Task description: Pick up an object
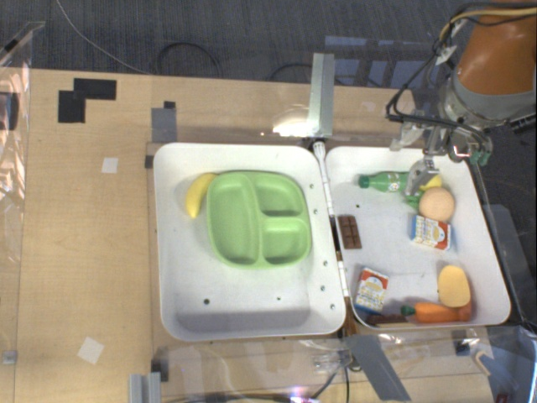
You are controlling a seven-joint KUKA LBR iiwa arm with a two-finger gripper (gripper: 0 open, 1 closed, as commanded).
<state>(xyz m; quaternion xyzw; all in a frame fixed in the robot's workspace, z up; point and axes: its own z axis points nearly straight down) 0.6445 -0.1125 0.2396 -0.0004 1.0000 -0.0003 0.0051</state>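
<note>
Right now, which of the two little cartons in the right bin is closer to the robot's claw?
The blue-and-white carton, just under the round peach-coloured item beside the gripper. The red-and-white carton lies far lower, near the carrot.

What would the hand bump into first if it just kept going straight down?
Probably the green bottle: the hand hangs over its right end, near the round tan ball. Depth is hard to judge from this slanted view, so it might meet the ball or the bin floor instead.
</note>
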